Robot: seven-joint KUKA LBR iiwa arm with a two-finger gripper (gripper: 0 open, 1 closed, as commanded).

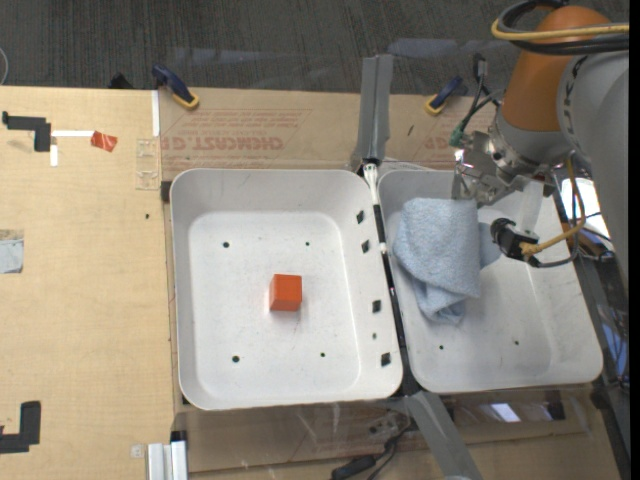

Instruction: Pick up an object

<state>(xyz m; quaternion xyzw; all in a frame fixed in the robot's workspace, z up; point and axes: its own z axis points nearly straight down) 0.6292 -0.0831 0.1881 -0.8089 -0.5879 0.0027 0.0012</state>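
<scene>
On the bench stand two shallow white plastic bins, side by side. The left bin (200,268) contains one small orange-red cube (286,293), which lies a little below the middle of its floor, apart from all walls. The right bin (540,338) contains one crumpled light blue cloth (440,253), which hangs from its upper right corner down to the floor of the bin, close to the divider between the two bins. At this upper corner is the one gripper (472,190) of the grey arm, and it pinches the cloth between its fingers. Two blue-and-yellow clamps (175,85) sit on the far edge of the bench.
</scene>
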